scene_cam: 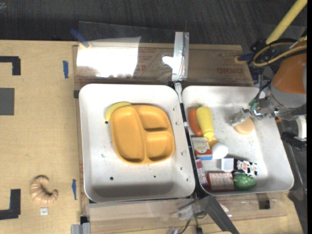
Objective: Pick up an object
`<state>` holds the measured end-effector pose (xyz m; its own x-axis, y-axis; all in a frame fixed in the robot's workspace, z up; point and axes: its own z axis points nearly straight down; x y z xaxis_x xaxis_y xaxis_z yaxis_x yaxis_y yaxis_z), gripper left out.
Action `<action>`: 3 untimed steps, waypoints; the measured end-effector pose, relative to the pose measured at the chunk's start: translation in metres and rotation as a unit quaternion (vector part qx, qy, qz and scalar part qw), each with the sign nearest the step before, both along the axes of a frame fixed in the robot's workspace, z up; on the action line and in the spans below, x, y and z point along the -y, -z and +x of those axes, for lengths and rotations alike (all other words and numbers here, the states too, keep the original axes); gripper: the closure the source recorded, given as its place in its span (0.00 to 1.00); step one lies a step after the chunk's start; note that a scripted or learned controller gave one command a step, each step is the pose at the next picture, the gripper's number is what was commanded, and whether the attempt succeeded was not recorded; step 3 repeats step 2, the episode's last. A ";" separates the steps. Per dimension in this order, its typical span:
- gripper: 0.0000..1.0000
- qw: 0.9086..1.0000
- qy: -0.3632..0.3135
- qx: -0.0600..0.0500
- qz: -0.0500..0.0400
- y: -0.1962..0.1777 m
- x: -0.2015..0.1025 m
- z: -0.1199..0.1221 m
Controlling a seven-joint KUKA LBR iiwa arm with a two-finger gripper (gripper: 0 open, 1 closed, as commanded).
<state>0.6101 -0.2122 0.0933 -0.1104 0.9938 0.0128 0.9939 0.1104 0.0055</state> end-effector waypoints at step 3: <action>1.00 0.991 -0.131 -0.001 -0.006 -0.113 -0.104 -0.021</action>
